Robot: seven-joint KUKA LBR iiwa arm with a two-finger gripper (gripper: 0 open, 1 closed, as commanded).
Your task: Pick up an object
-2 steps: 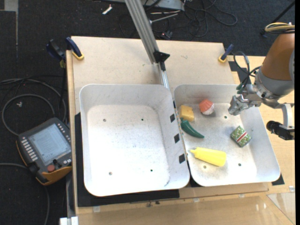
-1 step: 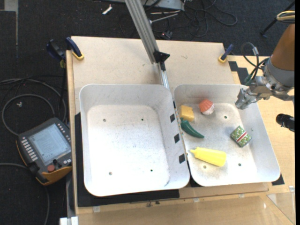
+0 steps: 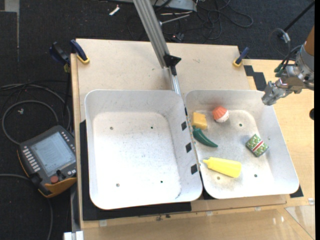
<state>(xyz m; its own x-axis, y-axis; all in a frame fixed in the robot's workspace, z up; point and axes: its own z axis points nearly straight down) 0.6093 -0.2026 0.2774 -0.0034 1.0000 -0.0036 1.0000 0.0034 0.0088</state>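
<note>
The wooden bench [image 3: 150, 64] takes up most of the view, with two shallow white bins side by side on it. The left bin [image 3: 132, 149] is the larger-looking of the pair, its floor bare but speckled with dark scuffs. The right bin [image 3: 280, 156] carries all the small objects.

The arm [image 3: 307, 59] comes in at about 2 o'clock from the middle of the right bin, and its gripper [image 3: 269, 95] hangs over that bin's upper right rim, at roughly 1 o'clock from the bin's centre. The claw is too small and blurred here to make out — I cannot tell whether it is open or closed, and nothing is seen in it.

A slanted metal pole [image 3: 152, 26] runs from 12 o'clock down to the seam between the bins. A teach pendant [image 3: 47, 156] lies on the dark floor at 9 o'clock.

Inside the right bin, largest first: a yellow object [image 3: 222, 167] lies at 6 o'clock of the bin's centre, a green pepper [image 3: 204, 138] at 9 o'clock near the inner wall, a green-patterned block [image 3: 256, 145] at 3 o'clock, a small yellow cube [image 3: 200, 120] at 10 o'clock just above the pepper, and a red-and-white ball [image 3: 220, 114] at 12 o'clock — well apart from the gripper.
</note>
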